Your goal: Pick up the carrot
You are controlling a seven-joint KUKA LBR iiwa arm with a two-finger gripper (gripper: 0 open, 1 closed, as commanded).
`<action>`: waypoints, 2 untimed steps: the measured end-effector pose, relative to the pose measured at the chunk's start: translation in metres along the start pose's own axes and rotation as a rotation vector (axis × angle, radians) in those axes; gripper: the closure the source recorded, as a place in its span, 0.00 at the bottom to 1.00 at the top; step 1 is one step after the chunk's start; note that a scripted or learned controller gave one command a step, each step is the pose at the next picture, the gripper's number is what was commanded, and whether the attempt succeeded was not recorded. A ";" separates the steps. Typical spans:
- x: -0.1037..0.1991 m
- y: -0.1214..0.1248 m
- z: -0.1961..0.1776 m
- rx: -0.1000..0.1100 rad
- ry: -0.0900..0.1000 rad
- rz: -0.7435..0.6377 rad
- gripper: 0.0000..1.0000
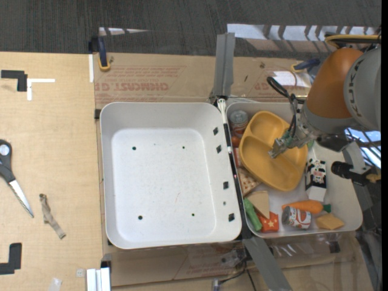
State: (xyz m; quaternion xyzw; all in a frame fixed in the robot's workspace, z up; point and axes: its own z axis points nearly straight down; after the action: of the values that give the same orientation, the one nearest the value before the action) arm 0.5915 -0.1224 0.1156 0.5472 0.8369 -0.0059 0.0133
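Observation:
The carrot (309,206) is orange with a green tip and lies near the front right of the right bin (353,194), resting against a small can. My gripper (285,144) hangs above the yellow divided plate (271,156) in the middle of that bin, well behind and to the left of the carrot. Nothing shows between its fingertips. The grey arm with its orange band (333,83) reaches in from the right.
The right bin also holds a grey-lidded jar (238,117), a white carton (316,176), a red-labelled can (296,218), a cheese wedge (330,222), a green vegetable (251,214) and a cracker (245,180). The left bin (115,174) is beside it. Scissors (12,183) lie on the bench.

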 end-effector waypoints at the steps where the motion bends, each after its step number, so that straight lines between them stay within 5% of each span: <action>1: -0.023 0.042 0.014 0.097 0.055 0.157 1.00; 2: -0.024 0.033 0.014 0.090 0.039 0.662 1.00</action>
State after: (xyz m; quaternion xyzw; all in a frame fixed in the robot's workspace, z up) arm 0.6314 -0.1318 0.1027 0.7893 0.6129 -0.0280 -0.0258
